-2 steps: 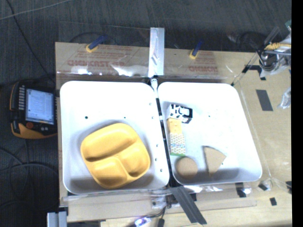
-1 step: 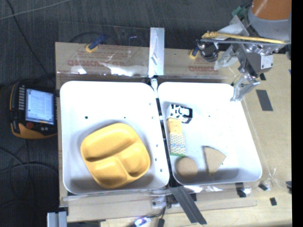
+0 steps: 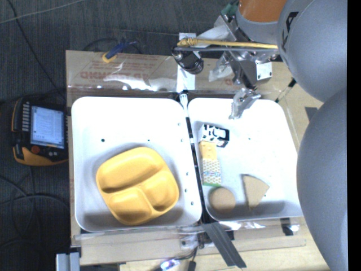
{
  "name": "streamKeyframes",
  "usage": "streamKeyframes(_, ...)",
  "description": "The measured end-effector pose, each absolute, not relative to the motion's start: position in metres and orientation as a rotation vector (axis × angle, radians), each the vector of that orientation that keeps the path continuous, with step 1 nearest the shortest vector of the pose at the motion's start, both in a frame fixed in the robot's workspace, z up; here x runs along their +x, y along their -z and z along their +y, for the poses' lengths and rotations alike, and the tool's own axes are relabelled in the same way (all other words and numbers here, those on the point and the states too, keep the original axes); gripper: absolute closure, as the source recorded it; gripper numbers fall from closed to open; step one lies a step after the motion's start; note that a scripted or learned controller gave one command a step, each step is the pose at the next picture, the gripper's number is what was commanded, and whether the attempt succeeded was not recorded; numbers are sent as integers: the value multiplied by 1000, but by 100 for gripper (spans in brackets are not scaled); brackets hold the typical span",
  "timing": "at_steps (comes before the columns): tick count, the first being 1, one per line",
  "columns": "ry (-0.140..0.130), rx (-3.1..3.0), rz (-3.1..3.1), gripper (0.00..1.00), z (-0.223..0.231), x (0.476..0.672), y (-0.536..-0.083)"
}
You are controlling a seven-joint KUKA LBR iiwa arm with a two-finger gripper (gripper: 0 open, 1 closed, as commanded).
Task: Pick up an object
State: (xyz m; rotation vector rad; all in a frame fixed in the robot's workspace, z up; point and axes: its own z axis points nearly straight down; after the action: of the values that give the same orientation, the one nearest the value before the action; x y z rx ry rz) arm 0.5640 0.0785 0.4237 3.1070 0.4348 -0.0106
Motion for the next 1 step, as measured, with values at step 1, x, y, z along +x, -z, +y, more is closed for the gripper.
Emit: streamKeyframes(1,12,3105,442,0,199,601,-429)
